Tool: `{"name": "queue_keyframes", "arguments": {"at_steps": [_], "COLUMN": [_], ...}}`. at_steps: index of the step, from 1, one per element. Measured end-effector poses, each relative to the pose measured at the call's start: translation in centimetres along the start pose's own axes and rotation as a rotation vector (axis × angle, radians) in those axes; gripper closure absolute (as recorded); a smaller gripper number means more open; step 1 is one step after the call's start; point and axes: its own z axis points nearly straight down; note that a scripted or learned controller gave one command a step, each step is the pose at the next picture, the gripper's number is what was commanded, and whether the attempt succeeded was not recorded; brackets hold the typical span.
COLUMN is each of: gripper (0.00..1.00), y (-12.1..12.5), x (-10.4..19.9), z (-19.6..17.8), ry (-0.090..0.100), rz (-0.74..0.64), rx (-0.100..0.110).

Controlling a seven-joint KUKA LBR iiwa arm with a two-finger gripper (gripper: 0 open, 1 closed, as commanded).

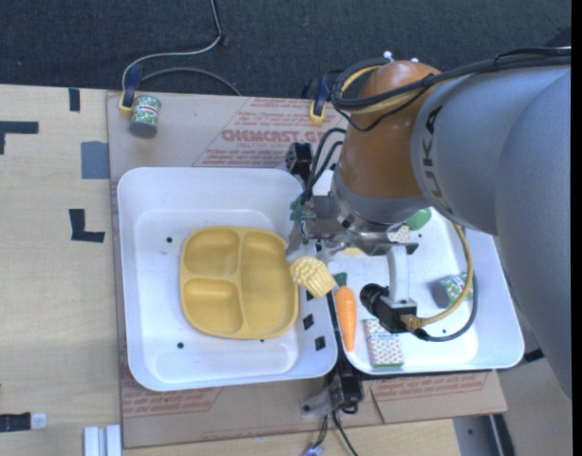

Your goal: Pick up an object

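The arm (480, 150) comes in from the right, big and grey, with its orange band (390, 131) bulking over the seam between the two bins. Its wrist hangs above the inner edge of the right bin (480, 350), and the gripper (319, 245) sits low under that orange mass, just beside the rim of the left bin (139, 255). Whether the jaws are apart or closed, I cannot tell; the wrist covers them from this angle, and nothing shows between them.

In the left bin lies a yellow plate (238, 281), split into compartments, flat on the floor. At its right edge, touching it, is a pale yellow corn piece (310, 275) (ridged, sitting right at the divide between the bins). Just beside the corn, and a little lower, a carrot (346, 317) lies along the left edge of the right bin, its tip pointing toward the near side.

Next to the carrot, in the right bin, is a small packet (385, 346) with a speckled face. A black knob (374, 300) on the tool hangs close above it. Farther right a small greenish can (454, 289) lies on its side, and a bit of green (419, 219) peeks from under the wrist.

Off the bins, at the far left corner of the cardboard (262, 141), another small can (144, 114) stands upright, well apart from everything else.
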Motion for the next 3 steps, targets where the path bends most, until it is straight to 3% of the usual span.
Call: {"name": "queue_keyframes", "arguments": {"at_steps": [1,2,3], "gripper": [1.0,1.0,1.0], "y": [4.4,3.8,-0.8], "x": [3.5,-3.7,-0.8], "z": [1.8,2.2,2.3], "ry": [0.001,0.0,0.001], "rz": [-0.001,0.0,-0.002], "rx": [0.0,0.0,0.001]}}
